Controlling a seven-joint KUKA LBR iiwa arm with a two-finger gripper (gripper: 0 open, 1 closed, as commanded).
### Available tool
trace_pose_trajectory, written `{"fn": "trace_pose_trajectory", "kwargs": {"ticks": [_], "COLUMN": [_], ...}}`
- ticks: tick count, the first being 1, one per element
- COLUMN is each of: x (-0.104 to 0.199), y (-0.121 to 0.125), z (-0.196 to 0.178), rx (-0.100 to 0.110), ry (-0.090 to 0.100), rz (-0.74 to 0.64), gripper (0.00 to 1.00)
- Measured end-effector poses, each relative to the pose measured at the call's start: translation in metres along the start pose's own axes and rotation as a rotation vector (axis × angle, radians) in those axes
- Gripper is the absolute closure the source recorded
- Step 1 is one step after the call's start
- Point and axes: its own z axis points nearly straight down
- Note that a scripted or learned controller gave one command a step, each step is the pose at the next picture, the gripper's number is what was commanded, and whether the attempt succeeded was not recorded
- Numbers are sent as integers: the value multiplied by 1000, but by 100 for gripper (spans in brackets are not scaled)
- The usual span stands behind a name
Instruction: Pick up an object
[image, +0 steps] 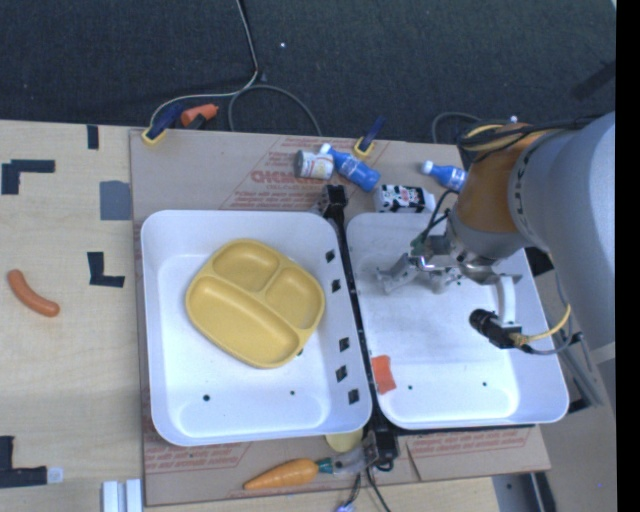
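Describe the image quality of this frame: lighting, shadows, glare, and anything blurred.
Camera view: lighting is even and soft. The yellow tray is sharp, casting only a faint shadow on the left bin. The right bin looks slightly bluish, without harsh glare. The arm, close to the lens, looks soft, and the hand is somewhat blurred, its finger detail hard to resolve.

Left bin (165, 400): yellow divided plate (255, 300) takes the middle, bare floor along its front
Right bin (540, 405): arm (540, 190) overhangs the back, orange block (383, 374) by the divider, front floor bare
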Motion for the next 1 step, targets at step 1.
{"fn": "trace_pose_trajectory", "kwargs": {"ticks": [1], "x": [31], "y": [43], "z": [0], "rx": [2], "ry": [3], "rz": [-2], "gripper": [0]}}
